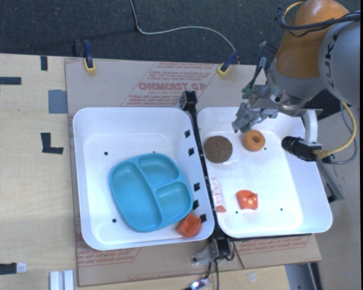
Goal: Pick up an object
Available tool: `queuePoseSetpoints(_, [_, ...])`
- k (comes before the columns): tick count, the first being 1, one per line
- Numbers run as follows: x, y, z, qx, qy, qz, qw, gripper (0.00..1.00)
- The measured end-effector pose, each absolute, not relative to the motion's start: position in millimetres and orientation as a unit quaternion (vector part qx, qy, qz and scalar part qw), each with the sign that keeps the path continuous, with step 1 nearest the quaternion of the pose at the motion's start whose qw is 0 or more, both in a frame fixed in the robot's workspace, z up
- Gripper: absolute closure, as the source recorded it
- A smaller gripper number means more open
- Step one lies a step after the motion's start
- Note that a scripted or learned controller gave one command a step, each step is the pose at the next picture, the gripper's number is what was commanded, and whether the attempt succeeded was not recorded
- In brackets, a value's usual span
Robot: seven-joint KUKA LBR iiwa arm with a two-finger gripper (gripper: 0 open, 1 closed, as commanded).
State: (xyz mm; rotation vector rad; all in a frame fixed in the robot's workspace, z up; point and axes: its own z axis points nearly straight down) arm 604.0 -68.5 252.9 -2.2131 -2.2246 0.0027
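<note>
Gripper (247,118) low over the far edge of the right bin (302,186), hung from the grey wrist with its orange band (305,26). Fingers too small and dark against the clutter of the wrist to tell whether apart or together; nothing seen between them. Fingertips just beside a small orange ring (253,140), up and to its left, contact impossible to judge. Arm cut off at the right edge.

Just left of the ring, a flat brown disc (218,148) on the white floor, near the divider. Nearer the front of the same bin, a small red block (247,200), well apart from the gripper. A black cylindrical fitting (297,147) at the bin's right wall, cable trailing off.

In the left bin (91,180), a blue divided tray (150,190), tilted across the floor. At its lower right corner, an orange-red piece (189,225), partly tucked against the bin's edge, shape hard to make out.
</note>
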Motion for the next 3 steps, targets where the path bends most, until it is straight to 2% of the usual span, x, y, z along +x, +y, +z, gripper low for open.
queuePoseSetpoints(1, [582.9,-15,241,-0.705,-0.709,0.0011,0.002,1.0])
queuePoseSetpoints(3, [511.5,69,219,-0.705,-0.709,0.0017,0.002,1.0])
